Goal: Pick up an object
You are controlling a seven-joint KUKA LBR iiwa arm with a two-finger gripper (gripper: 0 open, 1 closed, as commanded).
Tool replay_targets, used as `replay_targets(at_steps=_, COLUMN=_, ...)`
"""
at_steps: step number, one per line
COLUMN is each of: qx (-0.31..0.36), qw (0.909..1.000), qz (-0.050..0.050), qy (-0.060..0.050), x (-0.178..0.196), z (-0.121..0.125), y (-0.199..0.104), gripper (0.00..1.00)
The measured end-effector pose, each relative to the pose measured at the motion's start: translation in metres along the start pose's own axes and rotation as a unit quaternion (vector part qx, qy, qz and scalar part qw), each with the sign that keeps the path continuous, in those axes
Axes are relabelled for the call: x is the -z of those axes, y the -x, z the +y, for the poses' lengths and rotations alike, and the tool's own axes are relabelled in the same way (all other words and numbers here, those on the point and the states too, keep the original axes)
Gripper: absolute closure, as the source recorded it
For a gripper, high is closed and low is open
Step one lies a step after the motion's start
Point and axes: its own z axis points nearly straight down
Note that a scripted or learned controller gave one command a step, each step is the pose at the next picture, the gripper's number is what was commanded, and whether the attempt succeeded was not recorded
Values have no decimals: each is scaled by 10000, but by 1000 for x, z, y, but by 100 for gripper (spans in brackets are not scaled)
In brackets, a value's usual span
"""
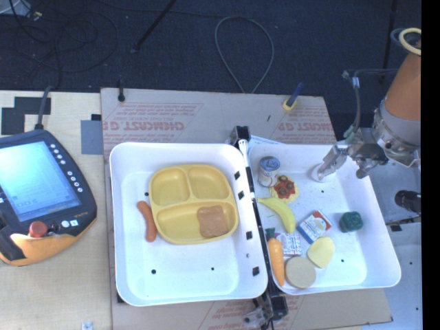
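On your bench, the end effector [342,166] hangs wide at two o'clock, holding nothing; the banana [279,211] lies untouched.

Left bin [130,267] and right bin [375,249]: smooth white plastic, catching a soft sheen along the rims. Yellow tray [180,184] showing as matt moulded plastic. Brown slab [213,220] in its compartment looking rough, grainy. Sausage [147,221], banana [280,212] and carrot [276,261] reading as smooth, slightly glossy plastic. Carton [314,225] appearing as printed card. Surface [62,280] looking like pale matt wood, with brown cardboard sheet [199,115] lying dull over it. Tool [344,162] shining as bare grey metal.
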Motion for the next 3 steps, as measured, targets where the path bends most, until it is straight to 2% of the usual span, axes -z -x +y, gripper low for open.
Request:
replay_targets(at_steps=1, qx=-8, qw=10000, qz=1, qy=-6, x=-103, z=-10, y=-46, gripper=0)
replay_targets(at_steps=2, qx=-2, qw=10000, qz=-3, qy=6, x=-181, z=6, y=-52, gripper=0)
replay_targets(at_steps=3, qx=-33, qw=10000, qz=9, qy=-1, x=-171, z=6, y=-51, gripper=100)
